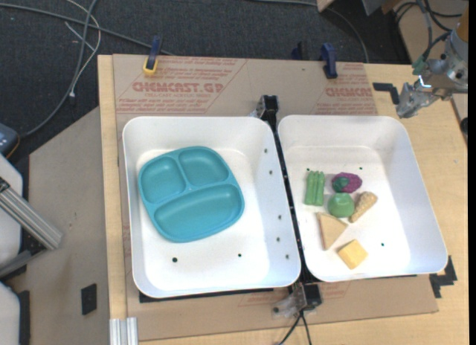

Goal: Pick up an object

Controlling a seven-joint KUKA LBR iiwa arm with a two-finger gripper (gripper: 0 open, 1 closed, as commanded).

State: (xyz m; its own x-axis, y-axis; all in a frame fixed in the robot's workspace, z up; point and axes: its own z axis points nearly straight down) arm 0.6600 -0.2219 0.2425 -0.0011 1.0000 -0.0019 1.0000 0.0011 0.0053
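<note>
Toys sit clustered mid-floor of the right bin: green block, purple piece, green dome, cone, tan wedge and yellow cube. A teal plate lies in the left bin. The gripper hangs beyond the right bin's far right corner, holding nothing; its opening cannot be told.

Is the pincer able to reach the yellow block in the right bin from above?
Probably yes. The yellow block lies uncovered and slightly apart from the tan wedge, while the pincer is outside the bin.
</note>
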